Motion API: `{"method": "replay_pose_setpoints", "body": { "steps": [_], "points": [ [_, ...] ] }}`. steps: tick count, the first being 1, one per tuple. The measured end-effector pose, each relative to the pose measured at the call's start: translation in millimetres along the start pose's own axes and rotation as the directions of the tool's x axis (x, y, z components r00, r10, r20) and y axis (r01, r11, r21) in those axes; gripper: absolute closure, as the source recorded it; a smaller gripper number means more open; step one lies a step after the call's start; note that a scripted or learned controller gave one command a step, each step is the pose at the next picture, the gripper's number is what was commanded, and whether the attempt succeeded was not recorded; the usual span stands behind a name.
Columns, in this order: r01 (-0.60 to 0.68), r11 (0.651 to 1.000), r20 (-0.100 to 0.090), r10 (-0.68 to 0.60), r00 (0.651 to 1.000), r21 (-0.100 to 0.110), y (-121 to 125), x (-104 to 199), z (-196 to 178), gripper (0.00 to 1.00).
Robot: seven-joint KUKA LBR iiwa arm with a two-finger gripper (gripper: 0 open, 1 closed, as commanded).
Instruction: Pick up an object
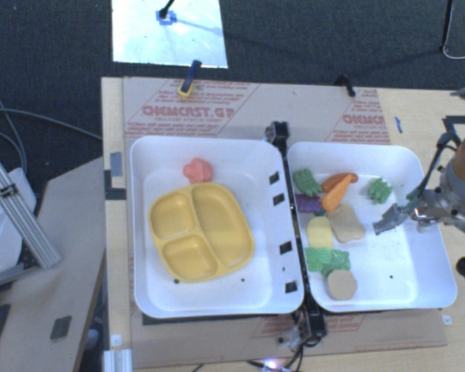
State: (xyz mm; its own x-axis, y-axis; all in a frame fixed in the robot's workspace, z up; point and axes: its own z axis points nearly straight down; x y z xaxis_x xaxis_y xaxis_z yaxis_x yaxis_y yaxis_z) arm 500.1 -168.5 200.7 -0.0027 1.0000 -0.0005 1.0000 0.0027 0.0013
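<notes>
Arm enters from the right edge of the frame, mid-height. Gripper (389, 222) sits low over the right bin (430, 285), in the bin's right-centre part, pointing left. Whether it is spread or closed: cannot tell; the tip is small and blurred. Nothing is visibly clamped in it.

Right bin contents, all left of or above the gripper: green leafy piece (305, 181) at upper left; orange carrot (337, 191) beside it, over a purple piece (309, 204); small green piece (380, 190) at upper right, above the gripper and apart from it; yellow piece (319, 232) centre-left; tan bread slice (346, 225) just right of the yellow one and nearest the gripper tip, a narrow gap between them; green lettuce piece (325, 260) lower left; tan round piece (342, 285) just below it.

Left bin (139, 208) holds a yellow divided plate (201, 231), three compartments, lying at a slant. Pink piece (197, 170) lies just above the plate's upper rim.
</notes>
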Motion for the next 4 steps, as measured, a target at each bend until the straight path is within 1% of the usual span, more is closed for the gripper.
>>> {"method": "replay_pose_setpoints", "body": {
  "steps": [1,2,3,4],
  "points": [
    [-0.003,1.0,0.001,0.003,1.0,0.001,10.3,-27.8,121.4,0.0],
    [0.003,1.0,0.0,-0.003,1.0,-0.003,21.2,-12.0,80.2,0.0],
    [0.003,1.0,0.002,-0.003,1.0,-0.005,70.0,-39.0,115.8,0.0],
    [0.005,1.0,0.002,-0.005,1.0,-0.008,133.5,-37.6,103.7,0.0]
  ]
}}
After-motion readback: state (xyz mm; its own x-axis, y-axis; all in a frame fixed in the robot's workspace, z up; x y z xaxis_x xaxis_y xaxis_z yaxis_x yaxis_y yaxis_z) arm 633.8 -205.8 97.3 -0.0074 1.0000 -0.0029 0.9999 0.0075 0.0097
